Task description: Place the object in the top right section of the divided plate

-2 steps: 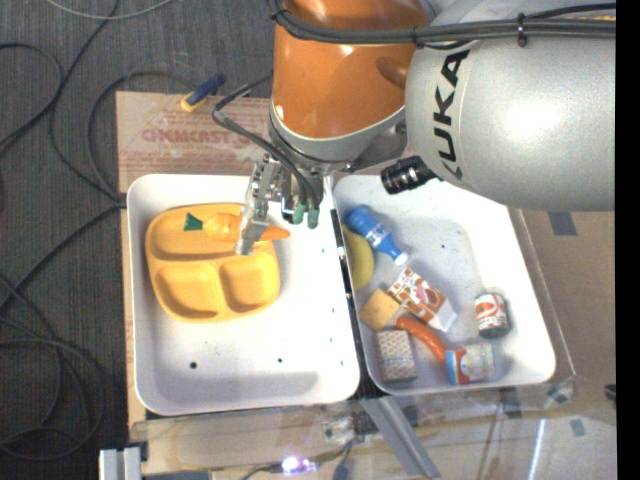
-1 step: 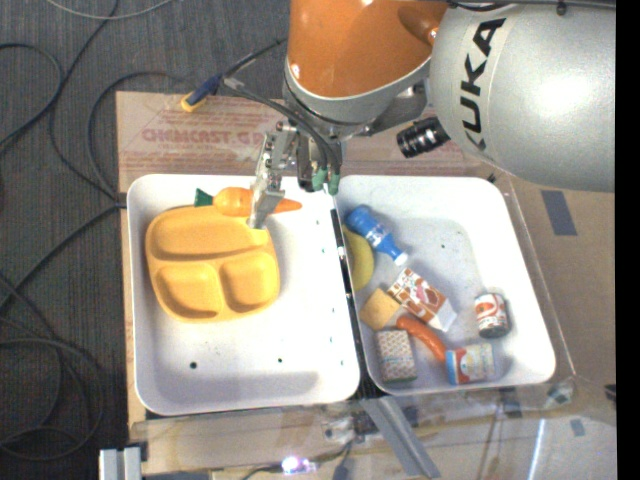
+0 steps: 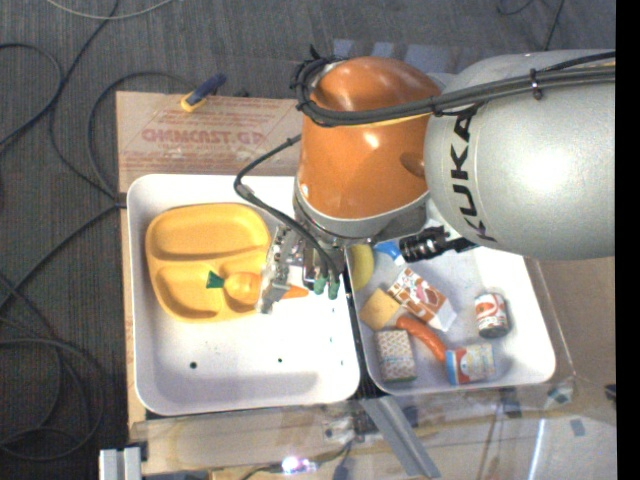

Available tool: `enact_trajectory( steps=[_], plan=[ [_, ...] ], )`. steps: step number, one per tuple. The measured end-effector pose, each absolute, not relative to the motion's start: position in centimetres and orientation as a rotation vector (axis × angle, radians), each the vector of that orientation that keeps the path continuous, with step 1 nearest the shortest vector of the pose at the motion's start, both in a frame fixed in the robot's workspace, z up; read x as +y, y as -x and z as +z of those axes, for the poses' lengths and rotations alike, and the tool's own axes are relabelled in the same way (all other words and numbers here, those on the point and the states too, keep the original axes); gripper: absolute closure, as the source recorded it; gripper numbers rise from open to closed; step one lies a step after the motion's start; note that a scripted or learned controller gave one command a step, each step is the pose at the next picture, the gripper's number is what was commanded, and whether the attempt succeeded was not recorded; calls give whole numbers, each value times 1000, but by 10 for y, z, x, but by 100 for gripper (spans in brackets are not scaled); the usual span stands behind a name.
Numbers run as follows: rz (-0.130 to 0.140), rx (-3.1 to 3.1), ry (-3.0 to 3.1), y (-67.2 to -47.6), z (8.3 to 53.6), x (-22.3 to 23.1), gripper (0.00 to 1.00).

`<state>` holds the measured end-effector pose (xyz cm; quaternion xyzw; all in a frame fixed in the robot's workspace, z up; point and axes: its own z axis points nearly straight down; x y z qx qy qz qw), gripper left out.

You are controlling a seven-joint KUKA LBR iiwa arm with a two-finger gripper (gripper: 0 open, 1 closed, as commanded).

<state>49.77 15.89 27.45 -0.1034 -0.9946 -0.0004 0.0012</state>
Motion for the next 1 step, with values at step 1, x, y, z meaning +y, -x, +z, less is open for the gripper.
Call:
enact_trajectory(
  steps=[1],
  plan=[
    [-3, -3117, 383, -558, 272, 192, 100]
  ],
)
